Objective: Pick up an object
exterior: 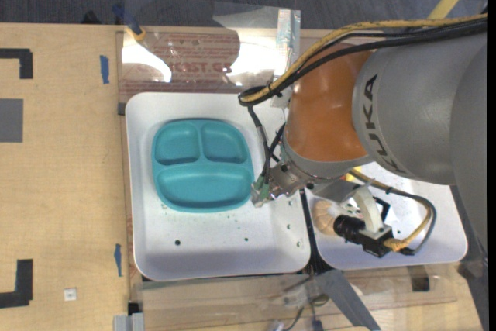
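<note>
Looming nearest, grey arm (418,112) with orange band, reaching in from the right over both bins. Gripper (267,190) low at the right edge of a teal divided plate (201,165) lying in the left bin (225,256); grip state impossible to tell.

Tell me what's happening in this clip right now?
A grey KUKA arm with an orange band reaches in over two shallow white bins. Its end effector sits low at the right edge of a teal three-compartment plastic plate lying in the left white bin. No grasp on the plate is visible.
</note>
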You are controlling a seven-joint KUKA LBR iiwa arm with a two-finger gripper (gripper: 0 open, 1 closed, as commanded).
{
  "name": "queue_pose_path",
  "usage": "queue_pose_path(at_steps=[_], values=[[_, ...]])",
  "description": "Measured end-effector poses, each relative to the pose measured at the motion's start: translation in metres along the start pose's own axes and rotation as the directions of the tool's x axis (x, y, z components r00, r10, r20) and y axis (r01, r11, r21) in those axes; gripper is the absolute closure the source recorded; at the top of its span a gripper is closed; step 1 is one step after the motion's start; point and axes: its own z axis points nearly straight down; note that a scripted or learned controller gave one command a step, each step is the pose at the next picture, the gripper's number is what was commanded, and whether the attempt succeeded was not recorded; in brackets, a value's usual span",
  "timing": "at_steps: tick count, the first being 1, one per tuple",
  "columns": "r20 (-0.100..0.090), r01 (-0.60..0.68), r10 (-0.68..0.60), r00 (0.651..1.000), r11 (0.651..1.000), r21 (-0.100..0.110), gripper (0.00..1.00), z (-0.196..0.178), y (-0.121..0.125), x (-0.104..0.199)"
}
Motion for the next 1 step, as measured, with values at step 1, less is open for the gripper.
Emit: queue_pose_path(at_steps=[1], values=[[-0.001, -0.325, 0.325, 0.946, 0.946, 0.005, 1.0, 0.0304, -0.0154, -0.0299]])
